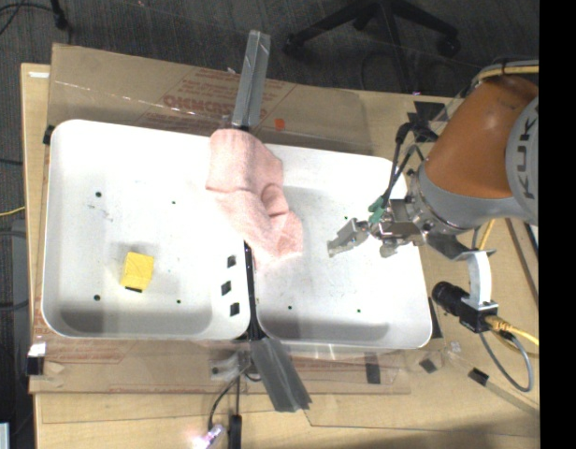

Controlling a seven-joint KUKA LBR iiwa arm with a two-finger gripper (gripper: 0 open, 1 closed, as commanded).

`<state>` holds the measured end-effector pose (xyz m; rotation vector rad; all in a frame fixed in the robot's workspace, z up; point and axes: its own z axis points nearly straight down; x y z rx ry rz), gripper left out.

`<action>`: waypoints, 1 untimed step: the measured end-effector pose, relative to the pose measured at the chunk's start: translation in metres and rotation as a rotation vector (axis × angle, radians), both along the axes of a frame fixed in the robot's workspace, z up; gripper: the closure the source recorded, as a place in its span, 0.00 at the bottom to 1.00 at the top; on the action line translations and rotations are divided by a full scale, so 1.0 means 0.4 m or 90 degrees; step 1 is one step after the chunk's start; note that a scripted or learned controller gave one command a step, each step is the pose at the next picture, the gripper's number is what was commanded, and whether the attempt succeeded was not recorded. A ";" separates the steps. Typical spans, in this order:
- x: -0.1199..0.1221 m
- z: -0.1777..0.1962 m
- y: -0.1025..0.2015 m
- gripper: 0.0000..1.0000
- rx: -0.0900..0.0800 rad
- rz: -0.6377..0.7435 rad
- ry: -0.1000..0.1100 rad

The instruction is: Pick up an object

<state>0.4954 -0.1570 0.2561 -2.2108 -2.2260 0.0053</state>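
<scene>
Camera view, bins: two shallow white bins side by side, left bin (73,157), right bin (363,316), a grey divider bar (252,73) running over the seam between them.

Camera view, candidates: pink cloth (255,195) draped across the seam, mostly lying in the right bin's left part, crumpled and folded; small yellow block (137,270) in the left bin, low and left, well apart from everything else.

Camera view, arm: reaching in from the right, orange band (470,143) above the wrist, gripper (349,237) over the right bin's middle, pointing toward the cloth.

Camera view, end effector: fingers appear slightly parted, nothing seen between them; near the cloth's lower right edge but apart from it.

Step in hand, judged: approach to a grasp, nothing lifted yet; cloth the nearest target.

Doing it well: aim for a raised fold of the cloth rather than a flat edge; come down with fingers spread across the fold; close fully before lifting, since soft fabric slips.

Risk: catching only a thin layer, or snagging the cloth on the divider during the lift.
</scene>
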 end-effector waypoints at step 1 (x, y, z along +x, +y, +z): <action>0.053 -0.118 -0.048 0.00 0.001 0.086 0.000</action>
